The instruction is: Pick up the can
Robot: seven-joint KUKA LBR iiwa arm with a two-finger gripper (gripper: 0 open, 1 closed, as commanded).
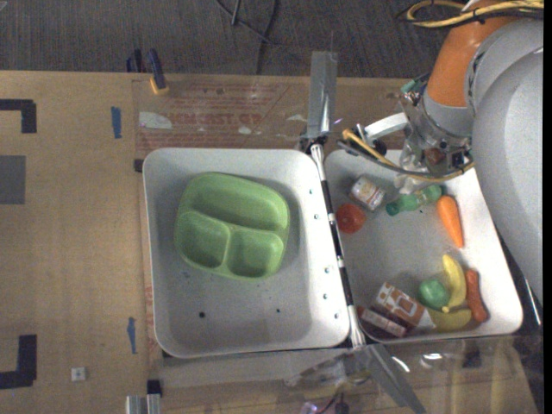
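Can (368, 192) on its side, long axis diagonal (hand (429, 164) state unclear)

Can (367, 192) hemmed by tomato (350, 218), green bottle (410, 201).

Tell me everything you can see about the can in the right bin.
The can is small and lies on its side, tilted, in the far left part of the right bin. It looks like metal, with a pale label banded in brown and a lighter round end turned toward the bin's middle. It rests on the bin floor, apart from the red tomato just below it and the green bottle to its right. The gripper hangs nearby, not on it.
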